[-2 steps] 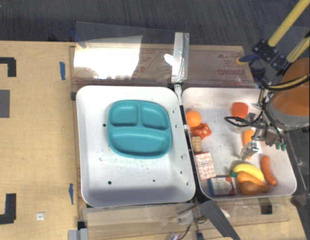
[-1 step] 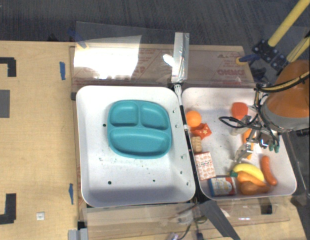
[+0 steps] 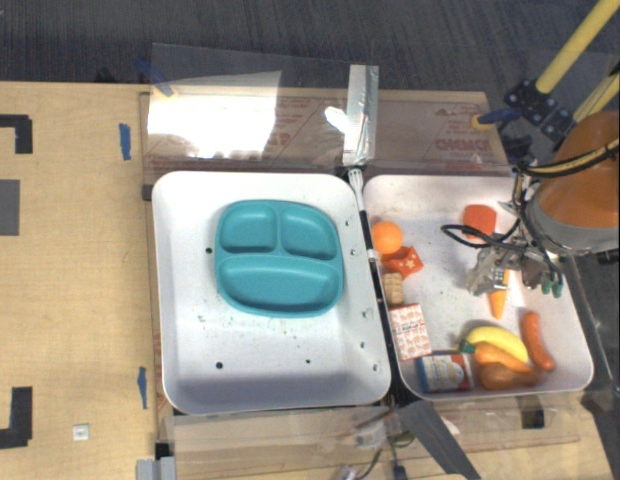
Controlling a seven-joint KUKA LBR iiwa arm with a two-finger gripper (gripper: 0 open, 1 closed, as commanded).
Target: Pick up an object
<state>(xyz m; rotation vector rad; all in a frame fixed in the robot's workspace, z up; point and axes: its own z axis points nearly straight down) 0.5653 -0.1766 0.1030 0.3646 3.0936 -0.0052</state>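
My gripper [image 3: 510, 271] hangs low over the middle right of the right bin [image 3: 575, 313], under the orange wrist band. A small orange carrot [image 3: 498, 301] lies right beneath it, partly covered by it. An orange block [image 3: 479, 218] sits just up and left of the gripper. Along the bin's left wall are an orange ball [image 3: 387, 236], a red piece [image 3: 406, 261] and a tan cork-like piece [image 3: 393, 288]. Near the front lie a printed packet [image 3: 409, 330], a can [image 3: 442, 372], a banana [image 3: 497, 343], a brown fruit [image 3: 504, 375] and a red-orange sausage shape [image 3: 536, 340].
The left bin [image 3: 180, 268] holds a teal divided plate [image 3: 280, 256]. A metal divider [image 3: 367, 258] separates the two bins. Black cables [image 3: 468, 234] loop from the wrist over the right bin. Yellow rods [image 3: 580, 33] cross the top right corner.
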